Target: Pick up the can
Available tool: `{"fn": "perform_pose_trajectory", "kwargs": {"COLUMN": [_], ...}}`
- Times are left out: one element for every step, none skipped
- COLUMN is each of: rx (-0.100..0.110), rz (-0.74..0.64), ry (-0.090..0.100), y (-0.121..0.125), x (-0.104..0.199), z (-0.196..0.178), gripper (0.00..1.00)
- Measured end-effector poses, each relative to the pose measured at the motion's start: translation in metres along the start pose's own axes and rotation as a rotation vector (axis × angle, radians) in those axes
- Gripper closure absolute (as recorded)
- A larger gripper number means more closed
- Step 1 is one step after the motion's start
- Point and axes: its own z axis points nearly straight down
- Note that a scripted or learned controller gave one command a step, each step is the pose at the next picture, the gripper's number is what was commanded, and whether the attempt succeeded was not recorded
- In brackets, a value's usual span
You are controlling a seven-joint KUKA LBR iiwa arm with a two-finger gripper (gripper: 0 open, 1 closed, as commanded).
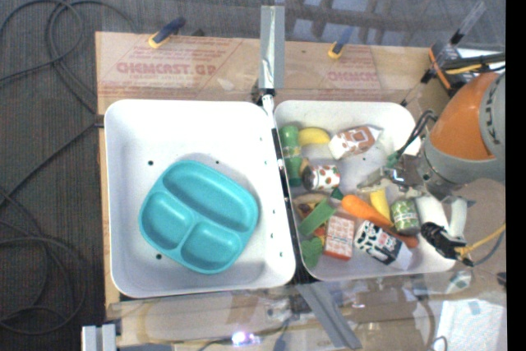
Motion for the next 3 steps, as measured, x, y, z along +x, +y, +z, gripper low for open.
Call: {"fn": "perform_pose_trajectory", "kwargs": {"rx": [0.001,-0.001,0.001], "rz": [-0.005,-0.017,-0.047], "ry": [0.002,-0.001,-0.001], "y": [-0.0002,-0.0025,-0.0048], "x": [-0.0006,0.0,-0.0017], "z": [0.0,0.0002,0.0], "gripper": [0.0,0.0,0.0]}}
